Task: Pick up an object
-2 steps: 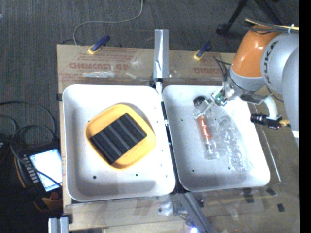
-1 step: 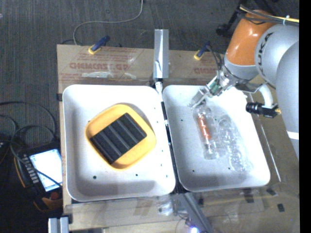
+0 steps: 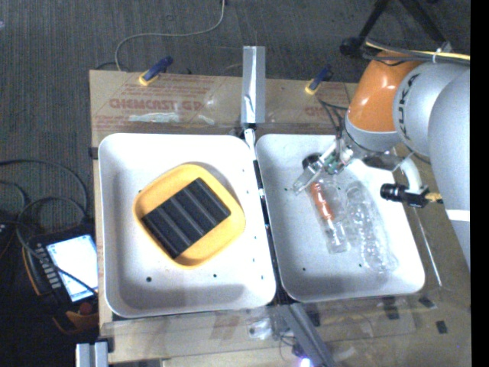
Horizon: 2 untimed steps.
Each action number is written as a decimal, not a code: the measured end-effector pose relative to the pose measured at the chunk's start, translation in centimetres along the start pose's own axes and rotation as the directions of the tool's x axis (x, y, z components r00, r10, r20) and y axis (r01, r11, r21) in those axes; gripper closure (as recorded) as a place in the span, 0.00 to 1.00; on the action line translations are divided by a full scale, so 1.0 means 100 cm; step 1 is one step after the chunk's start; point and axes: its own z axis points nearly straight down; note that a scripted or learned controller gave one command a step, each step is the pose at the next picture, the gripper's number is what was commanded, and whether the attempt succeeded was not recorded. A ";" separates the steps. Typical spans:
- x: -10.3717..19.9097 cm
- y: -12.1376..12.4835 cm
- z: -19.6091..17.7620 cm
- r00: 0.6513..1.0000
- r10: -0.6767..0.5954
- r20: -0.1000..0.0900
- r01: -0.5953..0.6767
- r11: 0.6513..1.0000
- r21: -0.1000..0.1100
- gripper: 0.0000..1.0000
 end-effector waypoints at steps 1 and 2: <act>-0.055 -0.012 0.007 0.997 0.080 -0.013 -0.080 0.997 0.008 0.00; -0.055 -0.011 -0.002 0.997 0.079 -0.010 -0.079 0.997 0.008 1.00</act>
